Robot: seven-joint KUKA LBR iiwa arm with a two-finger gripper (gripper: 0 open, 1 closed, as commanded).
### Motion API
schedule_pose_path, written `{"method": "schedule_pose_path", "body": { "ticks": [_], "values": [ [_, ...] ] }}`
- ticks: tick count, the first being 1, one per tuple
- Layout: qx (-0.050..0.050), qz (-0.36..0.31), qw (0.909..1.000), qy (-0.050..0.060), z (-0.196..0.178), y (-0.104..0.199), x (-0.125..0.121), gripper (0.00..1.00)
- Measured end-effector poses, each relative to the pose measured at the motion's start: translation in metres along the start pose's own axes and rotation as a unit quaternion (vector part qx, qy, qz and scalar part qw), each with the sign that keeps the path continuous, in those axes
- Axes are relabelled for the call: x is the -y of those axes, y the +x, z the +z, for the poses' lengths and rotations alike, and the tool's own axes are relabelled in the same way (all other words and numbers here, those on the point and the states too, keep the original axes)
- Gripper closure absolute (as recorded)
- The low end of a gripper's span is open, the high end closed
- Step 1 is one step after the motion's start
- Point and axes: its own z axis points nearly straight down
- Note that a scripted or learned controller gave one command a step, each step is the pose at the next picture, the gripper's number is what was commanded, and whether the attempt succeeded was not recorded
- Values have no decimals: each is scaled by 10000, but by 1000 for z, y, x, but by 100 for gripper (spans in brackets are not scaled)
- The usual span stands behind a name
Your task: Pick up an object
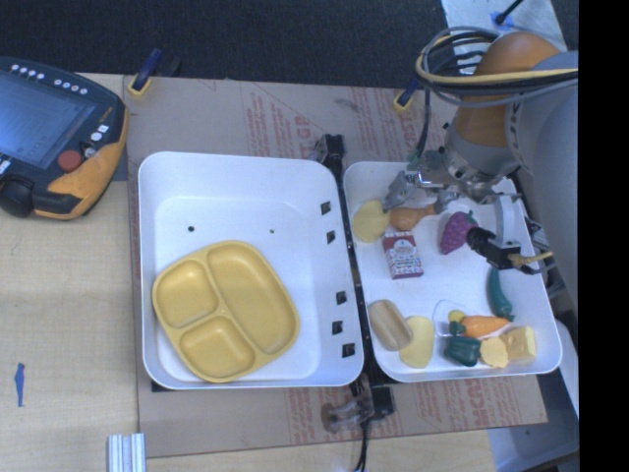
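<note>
Overhead, the grey arm [511,77] with its orange band reaches in from the right and bends down over the far end of the right bin [378,347]. Its gripper [418,190] sits low near the bin's upper left part, right above a brown roll-shaped toy [405,217] and just beside a pale yellow round piece [370,221]. Whether the gripper is open or closed cannot be told from this angle, and nothing can be seen clearly caught in it.

Toy food is scattered across the right bin. A purple bunch of grapes [454,231] lies just right of the brown toy, and a small red and white carton [402,256] lies below it, near the bin's middle. A dark green pepper-like piece [497,294] lies along the right side. Near the front edge sit a tan bread roll [388,324], a pale yellow slice [420,341] touching it, a carrot [482,325], a green chunk [461,350] and a yellow block [518,343], all close together.

The left bin [167,180] holds a yellow divided plate [224,309] in its near half. A control pad [54,141] with a screen rests on the bench [59,303] at the far left, well apart from both bins.
</note>
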Motion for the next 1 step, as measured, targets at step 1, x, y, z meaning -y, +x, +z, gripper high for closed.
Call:
{"method": "schedule_pose_path", "body": {
  "ticks": [1],
  "values": [
    [-8,9,10000,69,37,11,20,0]
  ]
}}
